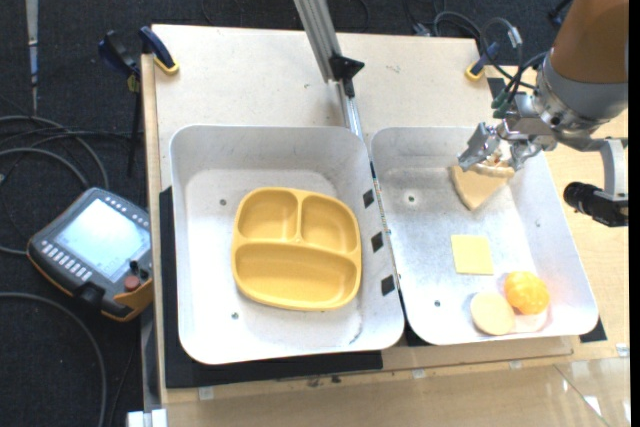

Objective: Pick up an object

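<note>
Toy food lies along the near edge of the right bin (560, 215): a pale round slice (491, 314) touches an orange, lumpy piece (526, 292), which rests on a pinkish slice (537, 319) near the bin's front right corner. Just behind them sits a flat yellow square (472, 254), apart from the rest. In the left bin (200, 215), a yellow divided plate (297, 248) with three compartments rests near the middle. Farther back in the right bin, a tan wedge (476, 187) lies on the floor, its point toward the camera. The gripper (490, 155) of the grey arm (590, 45), reaching in from the right, is low over the wedge's far edge and appears to touch it; whether the claw is open, closed or gripping the wedge cannot be told from this angle. Beyond the bins, clamps hold the bench's back corners, and a metal pole (312, 0) slants up from between the bins.
</note>
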